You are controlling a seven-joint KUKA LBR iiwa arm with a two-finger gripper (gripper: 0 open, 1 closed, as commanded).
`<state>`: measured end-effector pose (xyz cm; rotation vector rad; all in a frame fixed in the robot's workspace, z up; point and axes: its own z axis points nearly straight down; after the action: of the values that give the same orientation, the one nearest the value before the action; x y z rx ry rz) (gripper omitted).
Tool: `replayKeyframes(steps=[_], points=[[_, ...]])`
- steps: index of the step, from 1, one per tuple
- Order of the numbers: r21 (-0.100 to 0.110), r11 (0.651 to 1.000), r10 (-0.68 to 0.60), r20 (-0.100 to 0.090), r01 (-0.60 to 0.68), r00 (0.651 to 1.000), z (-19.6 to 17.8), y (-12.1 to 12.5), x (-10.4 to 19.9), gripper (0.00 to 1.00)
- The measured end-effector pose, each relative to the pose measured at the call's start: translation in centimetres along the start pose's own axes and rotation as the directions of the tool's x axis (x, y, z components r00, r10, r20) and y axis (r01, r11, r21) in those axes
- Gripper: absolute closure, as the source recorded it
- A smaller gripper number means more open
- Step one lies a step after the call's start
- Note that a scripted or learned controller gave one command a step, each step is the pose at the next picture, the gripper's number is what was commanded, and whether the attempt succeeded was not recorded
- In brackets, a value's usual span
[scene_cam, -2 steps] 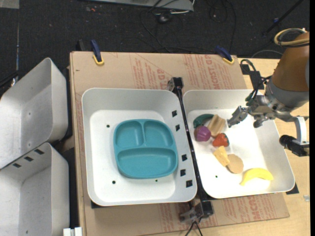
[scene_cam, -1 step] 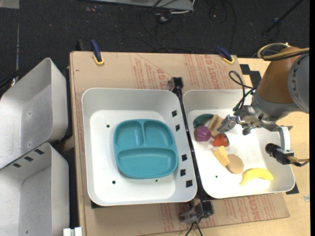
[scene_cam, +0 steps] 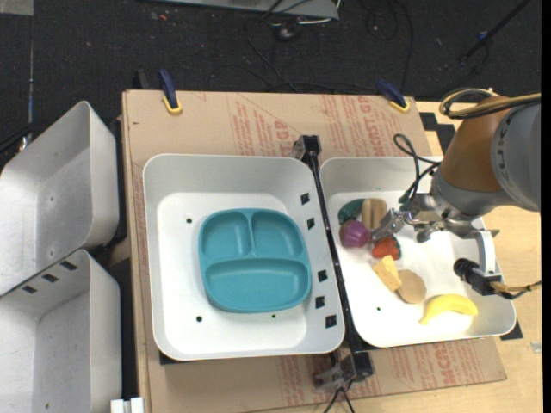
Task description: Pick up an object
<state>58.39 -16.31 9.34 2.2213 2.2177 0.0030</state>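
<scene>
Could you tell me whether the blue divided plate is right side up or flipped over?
Right side up: the blue plate in the left bin shows its three compartments facing upward.

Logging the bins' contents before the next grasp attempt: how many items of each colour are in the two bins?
Teal: 1, divided plate
Green: 1
Purple: 1
Red: 1
Yellow: 2, wedge, banana
Tan: 2, block, round piece
Total: 8

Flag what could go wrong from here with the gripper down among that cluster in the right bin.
1. The gripper sits low among tightly packed items: the purple piece, red piece and tan cylinder nearly touch, so it may nudge a neighbour or catch two.
2. The yellow wedge and tan round piece lie just below and could get shoved.
</scene>
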Motion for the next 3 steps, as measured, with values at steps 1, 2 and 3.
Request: replayKeyframes(steps=[1, 2, 3], points=[[-0.003, 1.000, -0.001, 0.001, 0.001, 1.000, -1.1, 0.1, 0.0, 1.00], [-0.003, 1.000, -0.005, 0.001, 0.005, 1.000, -6.8, 1.1, 0.6, 1.00], [-0.005, 1.000, -0.005, 0.002, 0.005, 1.000, -13.2, 1.1, 0.7, 1.00]])
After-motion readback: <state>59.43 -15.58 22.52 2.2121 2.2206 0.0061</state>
